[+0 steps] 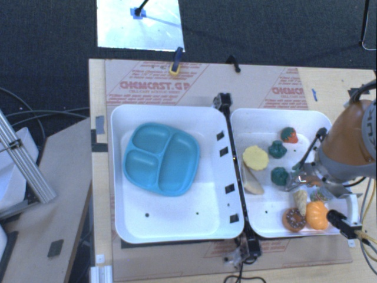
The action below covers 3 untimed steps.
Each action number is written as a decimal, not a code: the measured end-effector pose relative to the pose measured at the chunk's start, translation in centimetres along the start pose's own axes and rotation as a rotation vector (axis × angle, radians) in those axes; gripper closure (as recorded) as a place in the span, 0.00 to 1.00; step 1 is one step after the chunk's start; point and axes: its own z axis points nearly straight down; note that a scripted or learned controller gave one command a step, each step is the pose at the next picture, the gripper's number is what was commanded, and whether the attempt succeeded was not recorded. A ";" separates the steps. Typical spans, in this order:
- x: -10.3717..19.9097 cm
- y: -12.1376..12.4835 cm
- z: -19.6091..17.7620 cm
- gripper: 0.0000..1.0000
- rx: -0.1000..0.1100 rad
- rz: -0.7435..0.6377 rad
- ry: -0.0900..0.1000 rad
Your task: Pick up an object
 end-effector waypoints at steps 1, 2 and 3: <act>-4.9 5.7 -0.1 1.00 -0.005 0.004 -0.004; 1.4 7.0 0.0 1.00 0.001 -0.002 0.003; -5.1 0.9 0.0 1.00 0.005 0.013 -0.001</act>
